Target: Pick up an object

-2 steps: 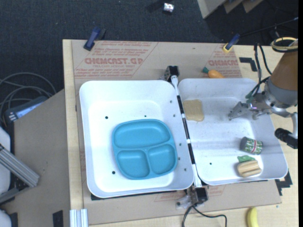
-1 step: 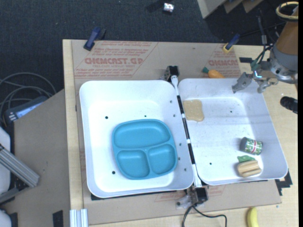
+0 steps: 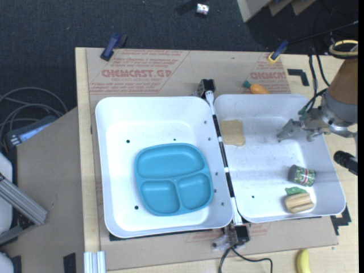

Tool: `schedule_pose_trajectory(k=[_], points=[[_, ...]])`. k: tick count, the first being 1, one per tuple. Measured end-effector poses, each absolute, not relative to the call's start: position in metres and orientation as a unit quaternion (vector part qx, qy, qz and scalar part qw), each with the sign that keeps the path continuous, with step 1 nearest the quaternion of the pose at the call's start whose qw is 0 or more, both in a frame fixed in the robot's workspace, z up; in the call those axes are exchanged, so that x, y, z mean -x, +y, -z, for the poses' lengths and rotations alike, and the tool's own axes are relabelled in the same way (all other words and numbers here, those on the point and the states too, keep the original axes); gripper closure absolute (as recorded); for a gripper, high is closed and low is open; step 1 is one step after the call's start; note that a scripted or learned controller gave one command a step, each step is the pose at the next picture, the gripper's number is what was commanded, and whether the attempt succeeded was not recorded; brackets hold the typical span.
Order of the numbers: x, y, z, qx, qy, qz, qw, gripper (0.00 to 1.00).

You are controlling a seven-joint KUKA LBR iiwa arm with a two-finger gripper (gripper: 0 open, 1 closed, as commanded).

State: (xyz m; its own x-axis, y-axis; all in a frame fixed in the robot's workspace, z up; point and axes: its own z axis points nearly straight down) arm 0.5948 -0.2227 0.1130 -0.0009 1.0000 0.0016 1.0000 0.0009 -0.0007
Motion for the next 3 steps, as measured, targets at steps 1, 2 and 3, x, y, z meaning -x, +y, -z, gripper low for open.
schedule_pose_trajectory(k=[1, 2, 3], points=[[-0.667, -0.224, -0.195, 0.706, -0.708, 0.0007, -0.002, 0.00], [-0.611, -0.113, -0.148, 0.707, -0.707, 0.0001, 0.001, 0.00], [-0.612, -0.100, -0.087, 0.707, -0.707, 0.0011, -0.001, 0.00]])
